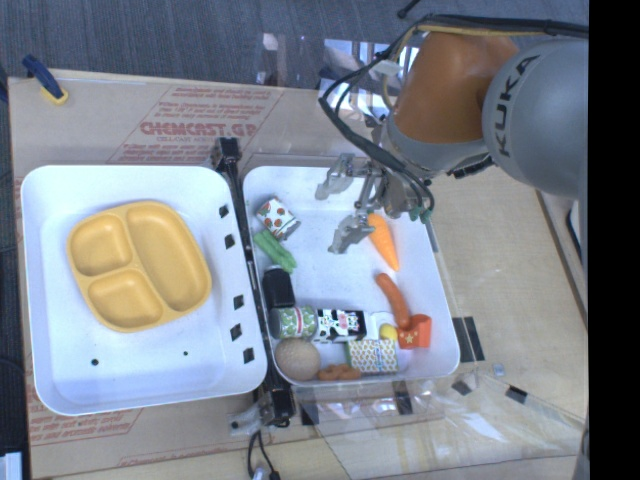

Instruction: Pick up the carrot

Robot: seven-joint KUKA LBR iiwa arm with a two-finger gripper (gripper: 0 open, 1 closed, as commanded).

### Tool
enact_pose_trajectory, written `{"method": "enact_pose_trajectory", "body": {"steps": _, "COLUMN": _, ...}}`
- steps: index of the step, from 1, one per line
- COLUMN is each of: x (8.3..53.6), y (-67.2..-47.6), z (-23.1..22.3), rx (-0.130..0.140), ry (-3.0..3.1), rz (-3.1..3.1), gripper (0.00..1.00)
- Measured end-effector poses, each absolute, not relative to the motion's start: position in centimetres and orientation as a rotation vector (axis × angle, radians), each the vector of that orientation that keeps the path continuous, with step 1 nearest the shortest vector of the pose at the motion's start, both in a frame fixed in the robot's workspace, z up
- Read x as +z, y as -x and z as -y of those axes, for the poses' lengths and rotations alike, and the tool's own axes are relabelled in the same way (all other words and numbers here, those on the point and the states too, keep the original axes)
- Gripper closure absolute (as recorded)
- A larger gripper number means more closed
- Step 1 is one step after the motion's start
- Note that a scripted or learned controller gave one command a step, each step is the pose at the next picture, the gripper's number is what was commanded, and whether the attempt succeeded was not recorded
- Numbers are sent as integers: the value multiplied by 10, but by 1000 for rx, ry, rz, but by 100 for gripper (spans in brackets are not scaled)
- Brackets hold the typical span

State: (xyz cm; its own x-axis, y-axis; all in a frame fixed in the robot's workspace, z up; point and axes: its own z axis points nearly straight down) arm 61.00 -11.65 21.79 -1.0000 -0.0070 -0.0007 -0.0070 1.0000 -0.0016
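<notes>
The carrot [384,240] is orange and tapered, and lies with its tip toward the front in the right part of the right bin [310,193]. My gripper [340,211] hangs over the bin's back middle, just left of the carrot. Its two grey fingers [349,235] stand spread apart, one toward the back and one toward the front, with nothing between them. The front finger ends close beside the carrot's thick end. The grey and orange arm covers the bin's back right corner.
The left bin [40,298] holds a yellow divided plate [135,263]. Near the right bin's left wall lie a patterned box [277,218], a green piece [275,251] and a black piece [277,288]. A can [297,321], a carton [340,323], a sausage [392,298] and other toys crowd its front.
</notes>
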Motion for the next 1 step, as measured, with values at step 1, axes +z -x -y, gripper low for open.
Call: {"method": "enact_pose_trajectory", "body": {"steps": 1, "x": 230, "y": -617, "z": 209, "rx": -9, "ry": -116, "rz": -3136, "gripper": 0}}
